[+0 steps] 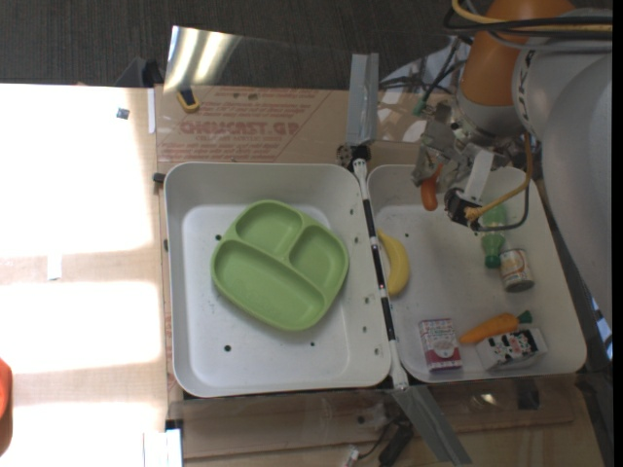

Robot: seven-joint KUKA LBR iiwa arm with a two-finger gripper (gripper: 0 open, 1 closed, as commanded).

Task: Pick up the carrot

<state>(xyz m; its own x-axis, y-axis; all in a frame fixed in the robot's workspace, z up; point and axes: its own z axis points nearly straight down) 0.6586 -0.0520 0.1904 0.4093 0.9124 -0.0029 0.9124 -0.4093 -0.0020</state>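
Carrot [490, 328], tapered, smooth and orange, lies near the right bin's [555, 290] front edge beside a small flat carton [440, 343]. I can't tell whether my fingers [435, 185] are together; they hang well apart from it, above the bin's far end.

The surface [78, 212] is pale and brightly lit on the left. On it rest two shallow white bins, touching along their inner edges. The left bin [185, 261] sits beside the bright patch; the right bin [560, 290] lies toward the arm's side. Behind the bins lies a flat sheet of brown cardboard [253, 125] with red print, partly tucked under the left bin's far edge. A shiny silver sheet [200, 56] rests at the cardboard's far left corner.
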